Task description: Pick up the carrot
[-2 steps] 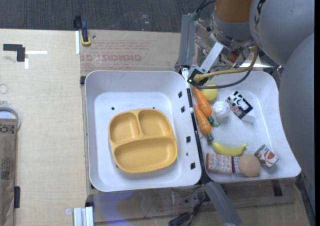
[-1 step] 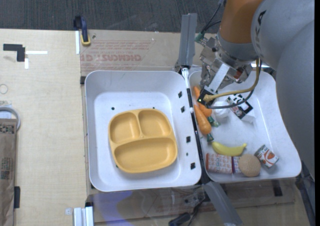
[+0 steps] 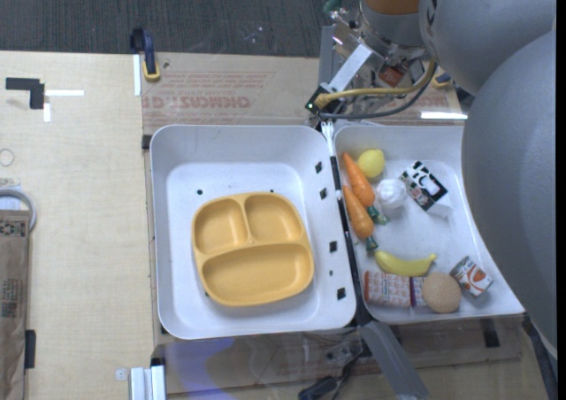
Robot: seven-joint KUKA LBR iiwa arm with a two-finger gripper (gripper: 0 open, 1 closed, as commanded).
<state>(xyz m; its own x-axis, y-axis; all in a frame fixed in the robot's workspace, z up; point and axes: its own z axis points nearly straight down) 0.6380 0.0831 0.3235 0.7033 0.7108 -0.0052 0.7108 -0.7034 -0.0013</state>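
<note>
The pale wooden worktop (image 3: 71, 212) carries the left shallow white bin (image 3: 168, 212), which holds a yellow three-compartment plastic plate (image 3: 252, 248); the right shallow white bin (image 3: 495, 296) sits against it. The orange tapered carrot (image 3: 358, 199) lies lengthwise just beside that bin's left wall; its upper end is close against a yellow lemon (image 3: 372, 162); a white crumpled lump (image 3: 389, 195) sits just to its right; a yellow banana (image 3: 405, 261) lies near its lower end. The pincer (image 3: 367, 80) hangs beyond the bins' far rims, well apart from the carrot; whether it is apart or together I cannot tell. A good grasp would likely close across the carrot's width at mid-length; the wall leaves scant room on the left and the lump crowds the right, so careful centring matters; the space above looks open.
</note>
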